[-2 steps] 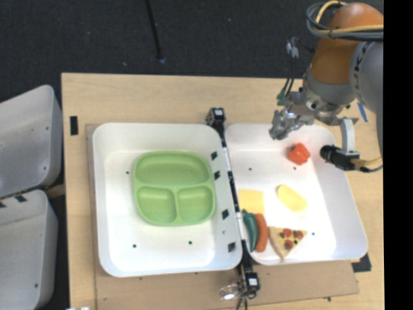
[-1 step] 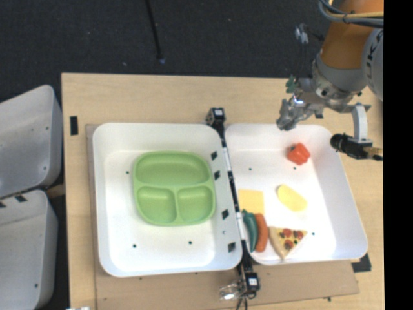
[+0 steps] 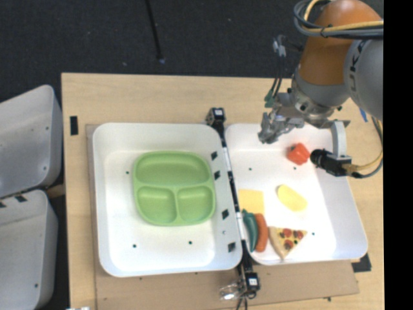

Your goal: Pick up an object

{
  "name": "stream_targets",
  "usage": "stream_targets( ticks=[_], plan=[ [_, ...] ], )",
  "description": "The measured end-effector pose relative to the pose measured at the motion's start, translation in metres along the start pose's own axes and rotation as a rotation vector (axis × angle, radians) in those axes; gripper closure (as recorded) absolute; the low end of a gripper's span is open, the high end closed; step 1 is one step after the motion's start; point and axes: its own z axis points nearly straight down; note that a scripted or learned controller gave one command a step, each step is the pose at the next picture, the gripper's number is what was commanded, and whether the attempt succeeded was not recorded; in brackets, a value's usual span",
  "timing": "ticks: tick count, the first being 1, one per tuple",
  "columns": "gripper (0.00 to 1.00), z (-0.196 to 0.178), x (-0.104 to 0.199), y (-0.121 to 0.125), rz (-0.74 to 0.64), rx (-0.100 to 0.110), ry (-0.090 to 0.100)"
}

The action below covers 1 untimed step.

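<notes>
Robot hand (image 3: 271,133) hovers beside a red block (image 3: 297,154); whether it is open cannot be told. A centred, vertical descent looks wisest.

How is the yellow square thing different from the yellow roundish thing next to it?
The yellow square has straight edges and corners, while the yellow oval is rounded. The square lies against the right bin's left wall; the oval sits nearer the bin's middle. The oval is a brighter yellow than the paler square. Both lie flat in the same bin.
</notes>
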Motion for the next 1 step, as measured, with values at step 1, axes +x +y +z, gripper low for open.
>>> stream_targets(
  ticks=[1],
  plan=[
    [1.0,0.009,0.0495,-0.0261,0.0,0.002,0.0]
  ],
)
